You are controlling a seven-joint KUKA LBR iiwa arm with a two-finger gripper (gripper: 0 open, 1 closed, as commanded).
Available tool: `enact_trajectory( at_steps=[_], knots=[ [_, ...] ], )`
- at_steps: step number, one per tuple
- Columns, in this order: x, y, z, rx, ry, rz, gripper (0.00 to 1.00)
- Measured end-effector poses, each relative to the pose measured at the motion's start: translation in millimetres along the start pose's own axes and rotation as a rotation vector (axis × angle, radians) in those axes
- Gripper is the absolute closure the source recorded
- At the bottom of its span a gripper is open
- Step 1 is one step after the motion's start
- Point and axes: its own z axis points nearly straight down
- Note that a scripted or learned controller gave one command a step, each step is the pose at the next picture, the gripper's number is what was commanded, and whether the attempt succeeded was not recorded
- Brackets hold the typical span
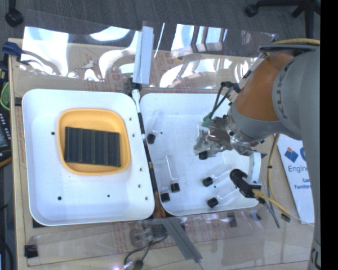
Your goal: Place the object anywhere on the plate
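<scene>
Dark ribbed object [93,146] lying flat on the yellow plate [93,116], left bin [39,179].
On the desk's right bin [174,111], the hand [205,146] hangs low among scattered small black pieces [207,181] and clear ones; open or closed, I cannot tell.

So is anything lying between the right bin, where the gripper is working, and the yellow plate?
Only the two bins' adjoining rims stand between. The yellow plate sits in the left bin with its dark ridged centre exposed. The gripper is over the right bin, among small dark pieces.
</scene>
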Motion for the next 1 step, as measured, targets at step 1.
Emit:
enact_trajectory(
  at_steps=[1],
  knots=[
    [19.3, -51.5, 15.6, 0.005, 0.003, -0.163, 1.00]
  ],
)
